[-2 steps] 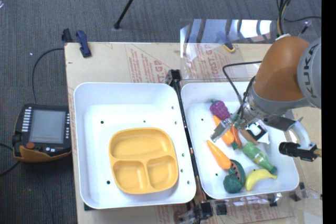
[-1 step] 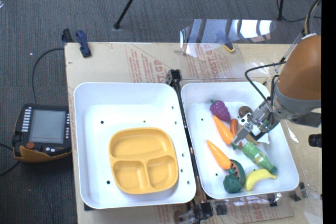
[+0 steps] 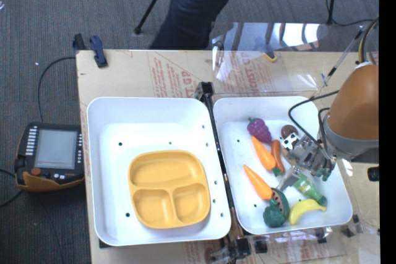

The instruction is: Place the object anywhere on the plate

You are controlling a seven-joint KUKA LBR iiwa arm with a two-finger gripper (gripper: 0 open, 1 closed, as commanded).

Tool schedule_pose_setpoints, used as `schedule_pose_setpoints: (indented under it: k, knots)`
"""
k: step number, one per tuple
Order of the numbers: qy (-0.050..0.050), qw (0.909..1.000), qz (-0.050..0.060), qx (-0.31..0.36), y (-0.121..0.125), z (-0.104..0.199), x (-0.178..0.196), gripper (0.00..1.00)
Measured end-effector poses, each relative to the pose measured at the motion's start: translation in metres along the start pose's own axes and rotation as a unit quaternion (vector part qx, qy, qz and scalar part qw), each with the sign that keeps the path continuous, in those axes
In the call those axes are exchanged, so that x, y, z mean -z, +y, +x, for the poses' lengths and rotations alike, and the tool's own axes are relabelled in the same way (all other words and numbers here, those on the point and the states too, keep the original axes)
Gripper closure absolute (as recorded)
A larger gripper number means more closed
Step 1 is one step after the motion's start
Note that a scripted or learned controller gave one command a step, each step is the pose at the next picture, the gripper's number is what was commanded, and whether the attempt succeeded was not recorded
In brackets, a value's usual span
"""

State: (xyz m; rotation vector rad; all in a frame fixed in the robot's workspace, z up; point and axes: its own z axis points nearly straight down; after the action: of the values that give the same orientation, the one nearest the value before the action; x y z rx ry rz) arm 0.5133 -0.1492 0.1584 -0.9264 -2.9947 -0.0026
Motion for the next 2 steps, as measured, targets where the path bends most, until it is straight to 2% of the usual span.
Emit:
schedule_pose_setpoints:
  k: [1,2]
  knots:
    - [0.0,0.9941,0.0,0.108,-0.04,0.018,-0.005,0.0]
    - [-0.001,0.9701,-0.001,0.243,-0.049,0.011,-0.016,0.0]
